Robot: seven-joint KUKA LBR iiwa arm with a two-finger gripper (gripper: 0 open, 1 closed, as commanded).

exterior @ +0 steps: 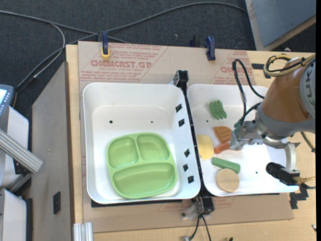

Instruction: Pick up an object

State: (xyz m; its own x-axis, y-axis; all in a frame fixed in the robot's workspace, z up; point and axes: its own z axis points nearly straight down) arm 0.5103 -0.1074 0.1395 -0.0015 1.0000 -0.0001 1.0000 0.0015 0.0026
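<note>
Left bin (95, 134): one light-green divided tray (142, 164), three compartments, nothing seen in them.

Right bin (261, 177): small toy foods lying loose.
- tan disc (227, 180), near front wall
- yellow piece (205, 146)
- green stick (225, 164), between yellow piece and disc
- orange pieces (222, 137), just beside the gripper (235, 140)
- green ridged piece (217, 109), further back

All judged light, stiff, slightly slick. Orange pieces are best taken across the narrow width. Jaw state cannot be told.
</note>
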